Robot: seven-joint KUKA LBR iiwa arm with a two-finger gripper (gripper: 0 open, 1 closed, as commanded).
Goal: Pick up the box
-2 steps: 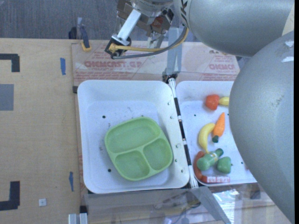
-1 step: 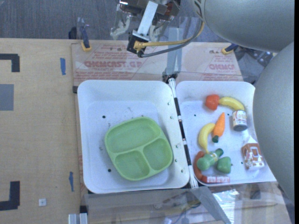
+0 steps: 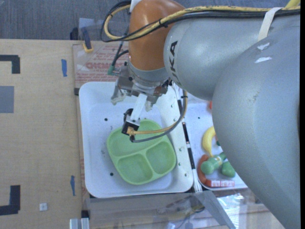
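**Two bins, one claw, one box: tally at this moment**

Two white bins sat side by side on the desk (image 3: 38, 128). The left bin (image 3: 90, 128) held one green plate (image 3: 143, 161) with three compartments, lying flat toward the bin's near half; all three compartments showed only bare green.

The right bin (image 3: 196, 120) was largely covered by the grey arm (image 3: 238, 80). At its exposed left edge I counted one yellow banana (image 3: 208, 140), two green fruit-like pieces (image 3: 209, 166) touching each other just below the banana, and one flat item with red-and-white print, taken to be the box (image 3: 221, 182). The box lay at the bin's near edge, partly under the green pieces and partly hidden by the arm. Its full outline could not be made out.

The claw (image 3: 133, 100) hung over the far half of the left bin, just beyond the plate's rim and well apart from the box. Its two fingers (image 3: 116, 98) stood spread, released, with nothing between them.

Two strips of blue tape (image 3: 63, 67) marked the desk left of the bins.
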